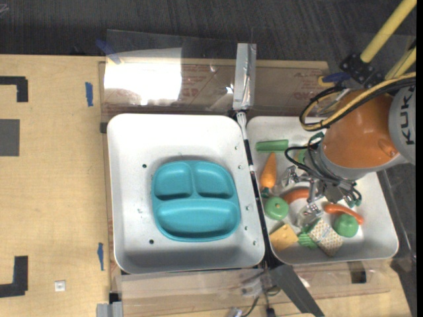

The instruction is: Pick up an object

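The arm (360,134) reaches in over the right bin (386,226), and its end effector (312,200) is low among the heap of small toys there. Whether anything is caught in it I cannot tell; the metal parts blur into the clutter beneath, so no grasp can be claimed. Around it lie candidates for the pick: an orange carrot-shaped piece (268,170) near the bin's left wall, a green bar (272,145) above it, a green round piece (276,208) just below the carrot, a yellow wedge (283,236) toward the front, and a green ball (346,225) on the far side. The left bin (125,144) holds a teal divided tray (195,199), well apart from the action. My judgement: the approach is made and the descent looks finished or nearly so, but a confirmed hold and the lift clear of the bin remain.
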Controlling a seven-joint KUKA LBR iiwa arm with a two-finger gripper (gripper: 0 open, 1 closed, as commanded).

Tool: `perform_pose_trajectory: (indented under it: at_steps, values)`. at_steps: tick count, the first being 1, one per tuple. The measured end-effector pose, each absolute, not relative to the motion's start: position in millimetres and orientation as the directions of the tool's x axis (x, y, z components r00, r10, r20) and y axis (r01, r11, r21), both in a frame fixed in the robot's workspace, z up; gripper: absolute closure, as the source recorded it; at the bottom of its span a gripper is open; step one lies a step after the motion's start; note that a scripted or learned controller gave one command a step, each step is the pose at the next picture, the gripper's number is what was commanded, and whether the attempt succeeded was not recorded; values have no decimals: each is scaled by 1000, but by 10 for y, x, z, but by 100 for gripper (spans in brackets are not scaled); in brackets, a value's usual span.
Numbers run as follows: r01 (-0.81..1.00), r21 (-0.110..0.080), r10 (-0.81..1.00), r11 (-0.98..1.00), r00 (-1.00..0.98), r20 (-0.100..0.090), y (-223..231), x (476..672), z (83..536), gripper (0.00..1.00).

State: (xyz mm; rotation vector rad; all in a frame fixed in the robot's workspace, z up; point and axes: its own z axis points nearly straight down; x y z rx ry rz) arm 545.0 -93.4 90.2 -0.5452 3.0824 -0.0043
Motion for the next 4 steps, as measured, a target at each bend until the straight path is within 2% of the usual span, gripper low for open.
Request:
perform_pose_trajectory:
  at_steps: [1,2,3,4]
  values:
    - [-343,-10,-344,939,-939,-24,-923,5489,1034,100]
    - [-198,-1,-198,980,-980,-15,-337,5828,2226,100]
    - [-76,0,-76,997,-997,-12,321,6499,2748,100]
    - [-230,-1,-230,973,-973,-10,40,6681,2862,100]
